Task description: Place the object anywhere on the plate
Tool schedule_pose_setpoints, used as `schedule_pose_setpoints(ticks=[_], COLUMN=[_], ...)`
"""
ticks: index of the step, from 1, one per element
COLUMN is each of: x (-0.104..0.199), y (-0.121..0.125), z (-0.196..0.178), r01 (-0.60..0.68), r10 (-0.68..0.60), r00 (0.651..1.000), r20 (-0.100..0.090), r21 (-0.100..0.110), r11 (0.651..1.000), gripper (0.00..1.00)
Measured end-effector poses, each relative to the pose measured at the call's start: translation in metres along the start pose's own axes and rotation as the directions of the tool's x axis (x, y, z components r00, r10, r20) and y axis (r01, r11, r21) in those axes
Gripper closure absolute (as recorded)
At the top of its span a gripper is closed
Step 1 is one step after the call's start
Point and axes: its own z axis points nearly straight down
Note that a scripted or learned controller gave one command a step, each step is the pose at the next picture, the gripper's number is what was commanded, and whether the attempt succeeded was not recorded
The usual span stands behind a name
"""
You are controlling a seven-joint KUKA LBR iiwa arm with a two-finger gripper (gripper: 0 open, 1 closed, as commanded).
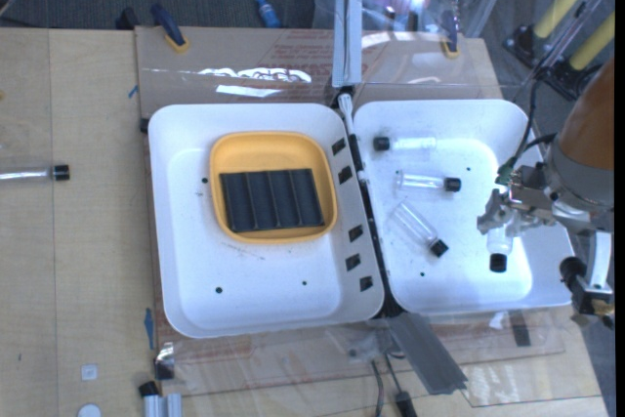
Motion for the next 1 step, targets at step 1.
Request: schedule_pose_setpoints(ticks=[1], x=[0.0160], y=[0.0012], z=[0.0106], r01=[0.198], r10=[-0.198], r00=[0.980], r20=[-0.001], r21=[0.003], r11=[0.980], gripper=[1.00])
